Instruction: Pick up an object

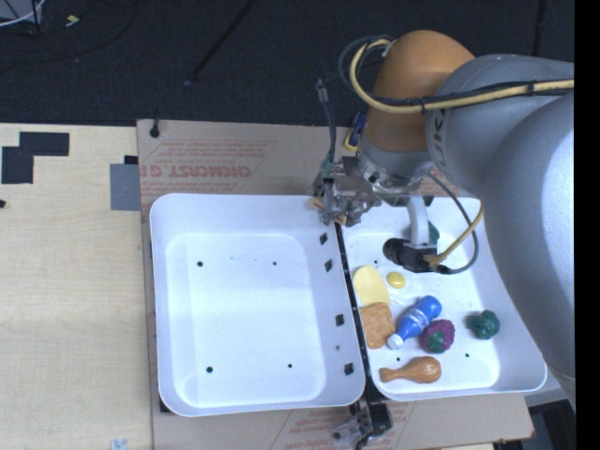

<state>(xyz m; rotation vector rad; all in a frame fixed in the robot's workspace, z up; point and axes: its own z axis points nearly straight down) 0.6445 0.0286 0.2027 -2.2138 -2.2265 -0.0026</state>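
The pale wooden bench [66, 298] takes up the nine-o'clock side of the view, with a brown cardboard sheet [225, 162] lying on it under both bins. The left bin [178, 223] is a shallow white tray with small dark dots on its floor. A black divider with clips [342, 298] runs between it and the right bin [511, 368], the two rims just beside each other.

All the toys lie in the right bin, gathered toward its six-o'clock half. Nearest the divider is a pale yellow piece [369, 284], and touching it at six o'clock is an orange-tan bread-like piece [378, 324]. At three o'clock of the yellow piece sits a small yellow round [396, 279]. A blue toy bottle with a white cap [416, 319] lies tilted beside the bread piece, its cap end pointing toward seven o'clock. A purple grape-like cluster [437, 336] touches the bottle at its four-o'clock side. A toy drumstick [412, 372] lies at six o'clock of these, near the bin's front rim. A dark green lump [485, 324] sits apart at three o'clock.

The gripper [342, 206] hangs over the twelve-o'clock corner of the right bin, at the divider's far end, well apart from every toy. Whether its fingers are wide or narrow I cannot tell. The grey arm with its orange band [417, 64] fills the one-to-three-o'clock area.
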